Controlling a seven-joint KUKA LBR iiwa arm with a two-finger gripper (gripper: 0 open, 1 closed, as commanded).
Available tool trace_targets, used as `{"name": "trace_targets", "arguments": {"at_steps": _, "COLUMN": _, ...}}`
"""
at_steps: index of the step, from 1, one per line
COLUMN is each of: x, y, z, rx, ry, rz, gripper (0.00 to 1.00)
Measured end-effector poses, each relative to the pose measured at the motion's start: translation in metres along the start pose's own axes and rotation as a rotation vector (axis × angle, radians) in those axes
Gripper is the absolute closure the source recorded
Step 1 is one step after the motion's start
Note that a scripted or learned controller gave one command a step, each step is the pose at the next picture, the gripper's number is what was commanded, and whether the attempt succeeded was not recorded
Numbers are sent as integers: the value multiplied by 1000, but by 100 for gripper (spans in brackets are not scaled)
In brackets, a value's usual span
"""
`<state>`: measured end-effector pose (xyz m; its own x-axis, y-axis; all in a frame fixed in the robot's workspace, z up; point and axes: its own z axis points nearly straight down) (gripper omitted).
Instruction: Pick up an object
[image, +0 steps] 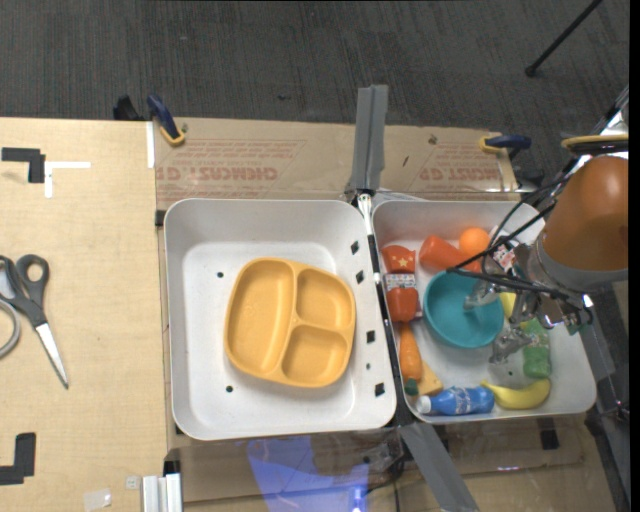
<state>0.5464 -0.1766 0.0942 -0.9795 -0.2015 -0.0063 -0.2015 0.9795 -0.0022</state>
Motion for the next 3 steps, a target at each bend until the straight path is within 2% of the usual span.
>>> {"name": "trace_targets", "arguments": {"at_steps": 1, "x": 2, "y": 59, "z": 2, "rx": -3, "ry": 4, "rz": 26, "gripper": 0}}
{"name": "trace_targets", "arguments": {"at_steps": 2, "x": -60, "y": 52, "z": 2, "rx": -3, "ry": 12, "rz": 50, "gripper": 0}}
{"name": "trace_targets", "arguments": {"at_steps": 3, "x": 2, "y": 19, "z": 1, "rx": -1, "ry": 3, "rz": -124, "gripper": 0}}
